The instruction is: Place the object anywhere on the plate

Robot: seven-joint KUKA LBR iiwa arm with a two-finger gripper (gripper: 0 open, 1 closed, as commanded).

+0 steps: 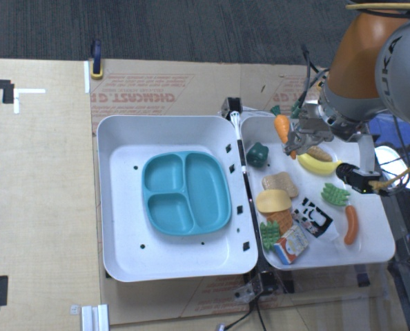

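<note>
Toys crowded the right bin (381,250), and the gripper (303,142) hung low over its upper end, just above a yellow banana (317,163) and beside an orange carrot (281,127); whether its fingers were spread or pressed together could not be told, nor which piece it was after (the banana looked the likeliest, being right beneath). That banana seemed a light, hollow plastic toy, stiff and smooth, so it would probably slip if pinched near a tapering end; a grasp across the thick middle, jaws set square to its curve, seemed the safest hold. Nothing about it looked fragile. In the left bin (115,205) the blue three-compartment plate (186,192) lay well apart, bare, awaiting the object
</note>
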